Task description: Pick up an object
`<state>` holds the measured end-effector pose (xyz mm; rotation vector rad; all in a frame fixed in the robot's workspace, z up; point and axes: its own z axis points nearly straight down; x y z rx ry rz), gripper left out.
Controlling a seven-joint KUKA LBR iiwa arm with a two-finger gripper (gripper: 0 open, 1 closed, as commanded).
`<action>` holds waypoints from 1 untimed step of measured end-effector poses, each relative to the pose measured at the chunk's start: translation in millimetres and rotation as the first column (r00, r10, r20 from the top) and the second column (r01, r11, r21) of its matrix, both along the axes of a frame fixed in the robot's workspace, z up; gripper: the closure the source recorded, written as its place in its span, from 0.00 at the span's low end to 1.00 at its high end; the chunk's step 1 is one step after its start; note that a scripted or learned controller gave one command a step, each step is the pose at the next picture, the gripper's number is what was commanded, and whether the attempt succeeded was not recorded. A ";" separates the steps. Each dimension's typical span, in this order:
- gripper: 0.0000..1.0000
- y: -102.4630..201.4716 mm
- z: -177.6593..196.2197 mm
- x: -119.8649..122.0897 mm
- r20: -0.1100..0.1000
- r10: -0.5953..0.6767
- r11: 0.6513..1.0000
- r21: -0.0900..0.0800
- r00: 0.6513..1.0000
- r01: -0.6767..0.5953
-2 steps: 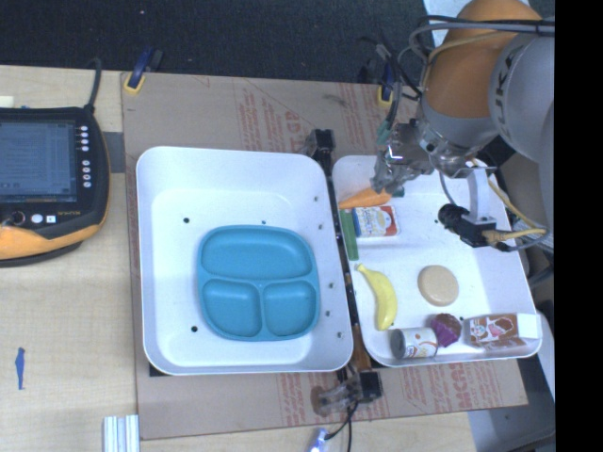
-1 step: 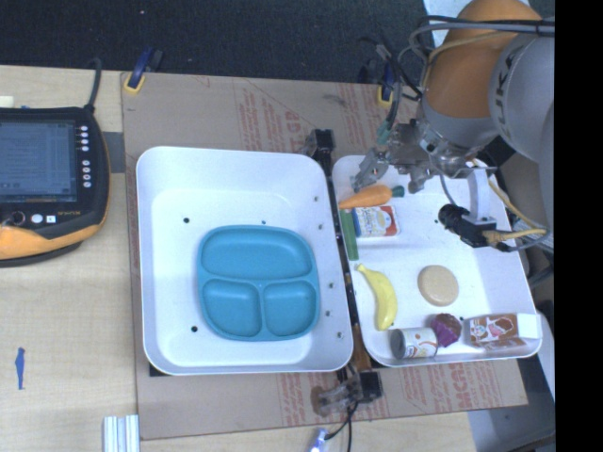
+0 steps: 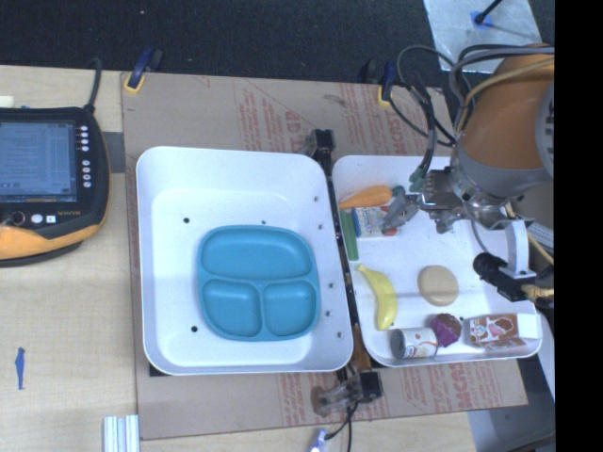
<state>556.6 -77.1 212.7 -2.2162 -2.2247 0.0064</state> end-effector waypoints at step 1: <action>0.00 -15.5 -59.4 -21.9 0.000 0.001 1.000 0.000 1.000 -0.001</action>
